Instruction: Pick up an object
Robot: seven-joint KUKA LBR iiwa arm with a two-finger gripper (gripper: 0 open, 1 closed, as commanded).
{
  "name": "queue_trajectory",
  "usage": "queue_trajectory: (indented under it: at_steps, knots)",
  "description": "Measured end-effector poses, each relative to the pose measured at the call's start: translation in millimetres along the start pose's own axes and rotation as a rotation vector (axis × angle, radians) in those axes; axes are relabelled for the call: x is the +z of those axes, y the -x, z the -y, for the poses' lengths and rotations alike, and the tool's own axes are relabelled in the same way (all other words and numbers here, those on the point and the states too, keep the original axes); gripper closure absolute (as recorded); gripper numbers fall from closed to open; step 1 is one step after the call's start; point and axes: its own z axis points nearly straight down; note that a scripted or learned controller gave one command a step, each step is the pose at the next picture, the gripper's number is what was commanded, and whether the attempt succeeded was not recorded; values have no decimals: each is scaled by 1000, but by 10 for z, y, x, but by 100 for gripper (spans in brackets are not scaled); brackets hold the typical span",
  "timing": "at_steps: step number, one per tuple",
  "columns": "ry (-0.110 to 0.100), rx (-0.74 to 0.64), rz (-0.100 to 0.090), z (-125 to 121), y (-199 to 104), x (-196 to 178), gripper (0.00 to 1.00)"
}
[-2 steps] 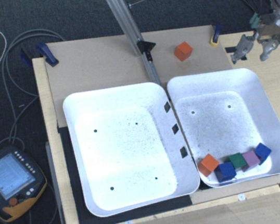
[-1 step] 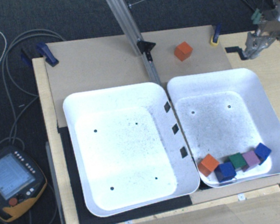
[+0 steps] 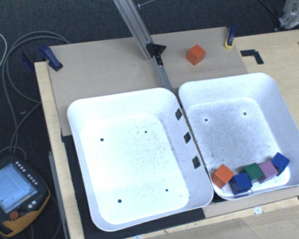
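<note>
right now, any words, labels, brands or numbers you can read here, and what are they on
None can be read.
Handheld control pendant beside the bench: its lit screen shows content, too small and blurred to read.
Cubes in the right bin, such as the orange cube and green cube: no markings visible.

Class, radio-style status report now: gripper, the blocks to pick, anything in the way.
Five blocks clustered at near edge of right bin: orange block, blue block, green block, purple block, second blue block. Stray orange block on bench behind the bins.
</note>
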Motion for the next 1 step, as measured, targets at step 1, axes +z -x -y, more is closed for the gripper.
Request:
queue_trajectory:
  at_steps: [1]
  knots:
    - [-21, -1, -8, -22, -401, 1350, 100]
